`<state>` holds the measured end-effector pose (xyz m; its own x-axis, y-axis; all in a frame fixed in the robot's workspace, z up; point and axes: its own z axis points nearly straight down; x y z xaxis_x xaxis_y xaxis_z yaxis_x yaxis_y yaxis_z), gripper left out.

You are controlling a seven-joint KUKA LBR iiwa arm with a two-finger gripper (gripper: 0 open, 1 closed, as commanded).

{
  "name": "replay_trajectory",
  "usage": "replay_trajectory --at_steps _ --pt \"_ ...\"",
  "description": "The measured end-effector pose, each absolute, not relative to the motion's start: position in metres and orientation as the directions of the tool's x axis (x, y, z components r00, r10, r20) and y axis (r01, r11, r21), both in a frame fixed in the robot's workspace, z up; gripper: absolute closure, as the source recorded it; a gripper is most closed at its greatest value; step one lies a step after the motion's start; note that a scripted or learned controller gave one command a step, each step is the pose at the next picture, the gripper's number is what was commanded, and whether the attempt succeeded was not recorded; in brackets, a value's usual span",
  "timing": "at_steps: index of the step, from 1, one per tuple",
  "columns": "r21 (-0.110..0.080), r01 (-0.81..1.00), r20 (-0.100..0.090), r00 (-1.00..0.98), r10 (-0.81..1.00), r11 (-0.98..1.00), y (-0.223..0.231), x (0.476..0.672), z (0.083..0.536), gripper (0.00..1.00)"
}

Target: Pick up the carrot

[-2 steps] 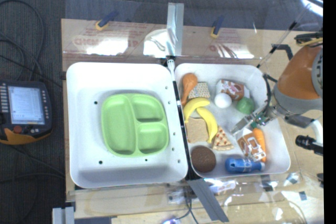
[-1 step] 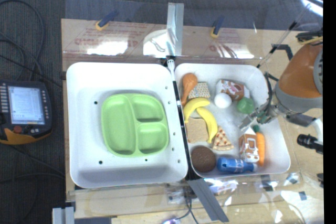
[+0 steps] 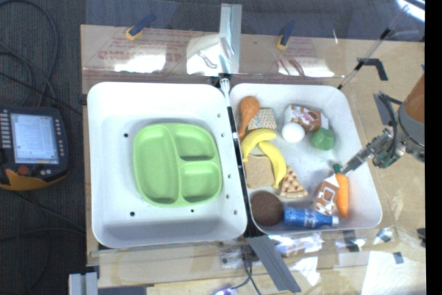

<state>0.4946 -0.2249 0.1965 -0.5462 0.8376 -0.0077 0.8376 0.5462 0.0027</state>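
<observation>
The carrot [image 3: 342, 195] is orange with a small green top and lies upright along the right side of the right bin [image 3: 359, 122], near its front corner. It touches a small orange and white carton [image 3: 326, 195] on its left. My gripper [image 3: 355, 161] reaches in over the bin's right wall, and its tip sits just above and to the right of the carrot's green end. Nothing is visibly held in it. The arm's grey wrist [image 3: 387, 148] hangs outside the bin wall.
The right bin also holds a banana [image 3: 268, 148], drumstick [image 3: 247, 110], white egg [image 3: 293, 132], green ball [image 3: 322, 139], pizza slice [image 3: 292, 184], brown round cake [image 3: 266, 206] and blue bottle [image 3: 309, 219]. A green divided plate [image 3: 178, 162] lies in the left bin [image 3: 110, 114].
</observation>
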Motion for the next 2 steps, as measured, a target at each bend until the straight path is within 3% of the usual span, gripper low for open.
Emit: replay_trajectory --at_steps 1,2 --pt "0.001 0.911 -0.003 -0.413 0.911 0.413 -0.223 0.553 0.235 1.0" --pt "-0.001 0.784 -0.002 -0.62 0.784 0.62 -0.223 0.493 0.253 1.0"
